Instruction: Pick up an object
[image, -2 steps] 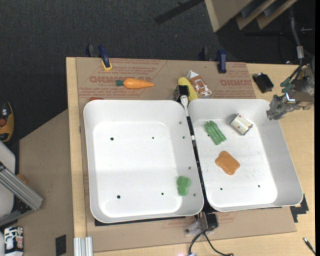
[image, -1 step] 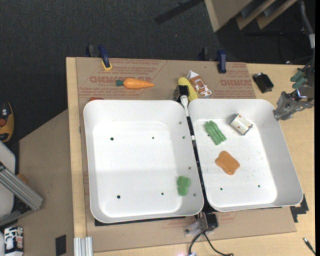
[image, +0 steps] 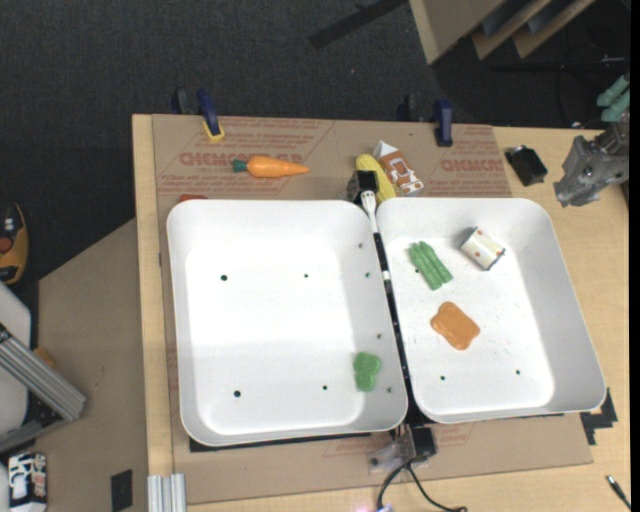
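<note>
Gripper (image: 590, 170): sits at the 3 o'clock edge of the camera view, over the bare bench just off the 1 o'clock corner of the right bin (image: 560, 300). How wide it stands cannot be told from this angle; the head reads as a grey blur. Nothing is seen held in it.

Candidates, 3 in the right bin, all apart from one another:
- white block (image: 482, 248), toward the bin's 1 o'clock area, lying tilted. It lies at about 8 o'clock from the gripper and is the nearest of the 3.
- green strip (image: 430, 265), just at 9 o'clock of the block; long axis runs 11 to 5 o'clock.
- orange piece (image: 455, 326), near bin centre, at about 7 o'clock from the gripper, flat and roughly square.

Left bin (image: 200, 330): 1 small green lump (image: 367, 371) at its 5 o'clock corner, close to the wall, well apart from the gripper.

Off the bins, on the bench at 12 o'clock: carrot (image: 272, 168), yellow item (image: 372, 172).

Judgement: pick not yet begun. Shortest reach is to the white block, travelling toward 8 o'clock and then down. For the green strip, closing across its short side, along 2 to 8 o'clock, looks best.
</note>
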